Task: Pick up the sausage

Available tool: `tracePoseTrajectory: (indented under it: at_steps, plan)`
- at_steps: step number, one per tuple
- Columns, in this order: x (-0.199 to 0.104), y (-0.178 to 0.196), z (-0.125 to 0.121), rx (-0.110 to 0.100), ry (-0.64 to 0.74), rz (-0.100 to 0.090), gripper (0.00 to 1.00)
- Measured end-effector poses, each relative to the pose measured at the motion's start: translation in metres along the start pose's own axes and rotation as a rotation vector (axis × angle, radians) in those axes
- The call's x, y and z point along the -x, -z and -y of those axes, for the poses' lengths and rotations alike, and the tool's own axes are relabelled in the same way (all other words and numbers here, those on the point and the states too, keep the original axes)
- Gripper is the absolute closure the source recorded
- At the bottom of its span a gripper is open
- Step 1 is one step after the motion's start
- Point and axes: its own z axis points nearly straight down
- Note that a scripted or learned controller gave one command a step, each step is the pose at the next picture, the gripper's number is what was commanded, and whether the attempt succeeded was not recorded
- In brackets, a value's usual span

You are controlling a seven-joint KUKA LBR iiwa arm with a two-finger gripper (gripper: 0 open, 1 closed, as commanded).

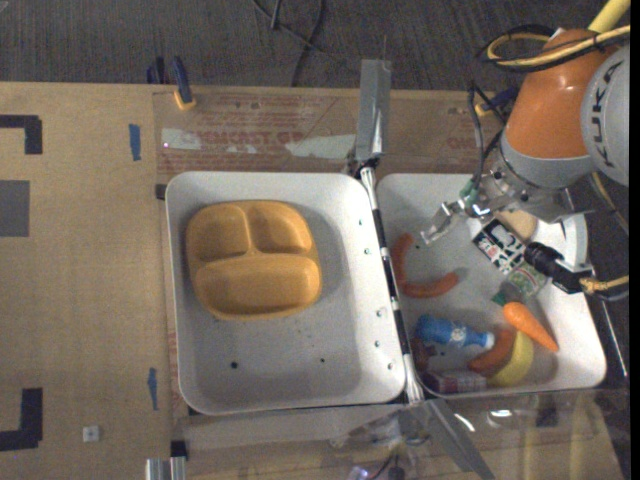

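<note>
The grey arm with its orange band reaches in from the right and hangs its two-finger metal gripper (452, 211) over the upper part of the right-hand shallow white bin (590, 353), fingers spread apart with nothing between them, which suits an approach rather than a carry. Two reddish-orange curved sausages lie below and to the left of it on the bin floor: one (401, 258) runs up along the bin's left wall, the other (431, 286) lies crosswise just beside it. Either would seem to satisfy the task, and the crosswise one looks the easier catch, since it sits clear of the wall. The clutter is pushed toward the near edge: a small blue plastic bottle (452, 333), a yellow banana (516, 363), an orange toy carrot (529, 326) and a flat pink packet (455, 380), all well apart from the claw. The left-hand white bin (290, 368) carries a yellow-orange three-compartment moulded tray (254, 259), far from the work. The pick, I judge, has not begun.
</note>
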Motion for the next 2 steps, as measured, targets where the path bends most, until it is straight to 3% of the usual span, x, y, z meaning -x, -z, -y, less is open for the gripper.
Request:
tracePoseTrajectory:
  at_steps: [1,2]
  plan:
    - [0.014,-0.097,0.038,0.006,-0.120,0.001,0.00]
    - [0.031,-0.097,-0.011,0.006,-0.516,0.000,0.00]
